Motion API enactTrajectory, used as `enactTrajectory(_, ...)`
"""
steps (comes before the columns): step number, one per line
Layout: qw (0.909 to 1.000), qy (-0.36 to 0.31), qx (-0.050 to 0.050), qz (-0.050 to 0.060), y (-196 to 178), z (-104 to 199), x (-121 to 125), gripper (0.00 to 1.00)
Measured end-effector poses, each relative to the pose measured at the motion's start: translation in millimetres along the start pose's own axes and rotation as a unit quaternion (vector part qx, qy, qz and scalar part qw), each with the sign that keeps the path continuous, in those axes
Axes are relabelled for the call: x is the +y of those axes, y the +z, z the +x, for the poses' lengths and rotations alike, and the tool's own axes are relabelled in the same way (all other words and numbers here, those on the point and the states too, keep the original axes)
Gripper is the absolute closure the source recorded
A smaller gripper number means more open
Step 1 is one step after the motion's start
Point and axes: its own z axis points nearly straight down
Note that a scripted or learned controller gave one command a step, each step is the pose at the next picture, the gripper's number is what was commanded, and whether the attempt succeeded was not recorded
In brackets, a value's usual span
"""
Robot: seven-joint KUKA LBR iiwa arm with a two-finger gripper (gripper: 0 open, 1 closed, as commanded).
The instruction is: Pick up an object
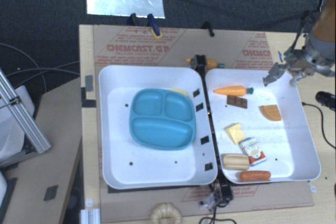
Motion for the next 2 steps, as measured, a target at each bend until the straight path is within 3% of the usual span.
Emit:
enactTrajectory(1, 1.0, -0.001, -0.001, -0.006, -7.8, 0.5, 2.9, 0.0)
enactTrajectory(2, 1.0, -0.003, -0.001, -0.004, 46.5, 6.8, 11.6, 0.0)
